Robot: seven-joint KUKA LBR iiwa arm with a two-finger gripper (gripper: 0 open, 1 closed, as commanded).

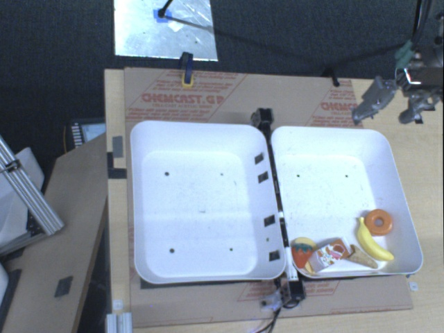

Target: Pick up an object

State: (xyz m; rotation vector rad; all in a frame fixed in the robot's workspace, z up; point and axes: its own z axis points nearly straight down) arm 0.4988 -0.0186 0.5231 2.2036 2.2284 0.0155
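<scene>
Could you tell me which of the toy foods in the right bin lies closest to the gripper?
The orange doughnut: it lies highest in the pile, above the banana, toward the gripper; the others sit lower along the bin's near wall.

Materials and finishes on the bench

Smooth white plastic is seen in both bins (326, 151), printed cardboard (208, 92) beneath them, and a shiny foil-like sheet (165, 19) behind.

Lighting: even, bright overhead; white bins (201, 200) nearly washed out. Glare: metal sheet (165, 19) shone patchily. Shadows: soft, faint. Focus: image was low-resolution, slightly soft throughout; gripper (388, 103) looked blurred
</scene>
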